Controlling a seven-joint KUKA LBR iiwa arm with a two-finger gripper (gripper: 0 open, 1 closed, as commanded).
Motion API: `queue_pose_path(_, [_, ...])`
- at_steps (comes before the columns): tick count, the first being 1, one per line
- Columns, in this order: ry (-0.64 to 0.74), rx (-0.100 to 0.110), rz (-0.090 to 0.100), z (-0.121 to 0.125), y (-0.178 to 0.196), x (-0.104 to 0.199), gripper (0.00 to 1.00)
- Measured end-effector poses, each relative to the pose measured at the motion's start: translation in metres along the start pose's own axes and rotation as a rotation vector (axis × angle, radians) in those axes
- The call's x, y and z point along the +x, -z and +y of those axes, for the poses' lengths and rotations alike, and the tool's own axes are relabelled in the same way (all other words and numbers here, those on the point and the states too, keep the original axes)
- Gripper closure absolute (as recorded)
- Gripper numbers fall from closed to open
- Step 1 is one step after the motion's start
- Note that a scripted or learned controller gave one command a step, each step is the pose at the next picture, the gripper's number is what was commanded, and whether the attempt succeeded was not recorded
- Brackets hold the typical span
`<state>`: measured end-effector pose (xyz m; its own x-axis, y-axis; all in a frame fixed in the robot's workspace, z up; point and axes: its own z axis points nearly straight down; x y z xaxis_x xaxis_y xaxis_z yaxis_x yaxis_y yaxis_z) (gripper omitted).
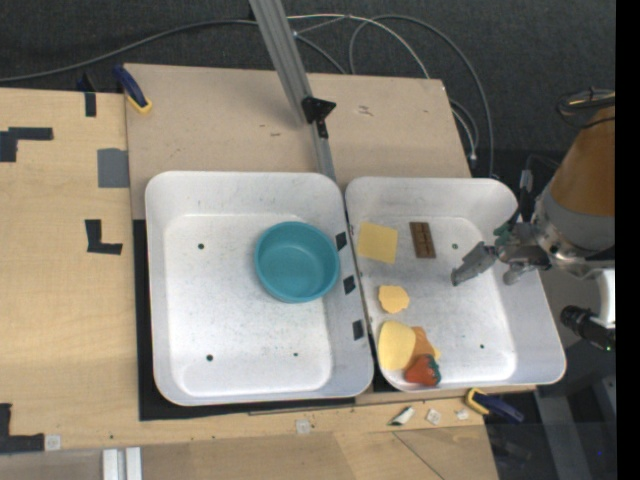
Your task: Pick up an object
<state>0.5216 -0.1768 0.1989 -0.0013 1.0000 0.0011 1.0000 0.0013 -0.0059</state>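
From the camera view above the bench, the gripper [487,265] hangs over the right side of the right bin [500,200], reaching in from the right edge. Its two fingers [470,267] are spread apart and there is nothing between them.

The things to pick lie in the same bin, all to the left of the gripper and apart from it. The brown block [422,239] is the nearest one, a little up and left of the fingertips. Further left is the pale yellow square [377,241], close to the bin's left wall. Below them lies a small yellow piece [393,299]. In the lower left corner a larger yellow round piece [396,344] touches an orange and red item [425,364].

The left bin [180,193] holds a blue bowl [296,260], upright, well apart from the gripper.
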Motion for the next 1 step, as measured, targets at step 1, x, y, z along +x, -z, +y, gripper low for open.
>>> queue_pose_path(1, [0.0,0.001,0.0,-0.0051,-0.0458,0.0059,0.0])
